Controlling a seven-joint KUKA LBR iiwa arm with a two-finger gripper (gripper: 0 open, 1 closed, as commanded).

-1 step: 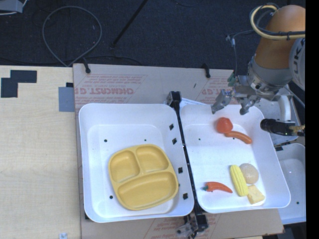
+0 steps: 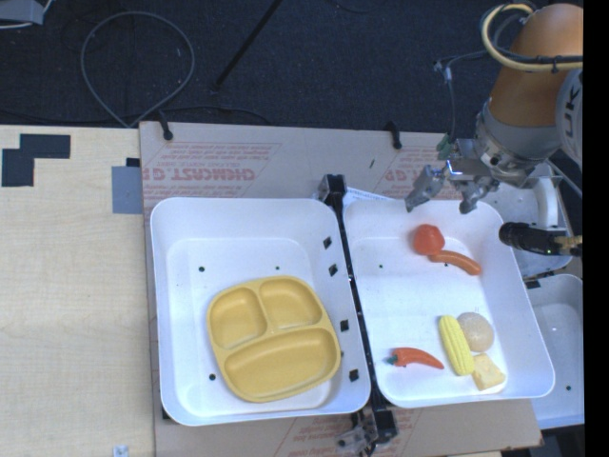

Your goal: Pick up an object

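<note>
Two bins [image 2: 190, 255] on counter; mirrored red print on cardboard [image 2: 209, 165] unreadable; pincer [image 2: 447, 193] spread open, holding nothing, above carrot [image 2: 459, 262].

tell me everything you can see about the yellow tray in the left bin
The yellow tray is a glossy, plastic-looking divided plate with rounded corners: two small compartments along its far side and one long compartment along its near side. It lies flat and slightly rotated on the floor of the left bin, toward the near right corner. All three compartments look bare.
</note>
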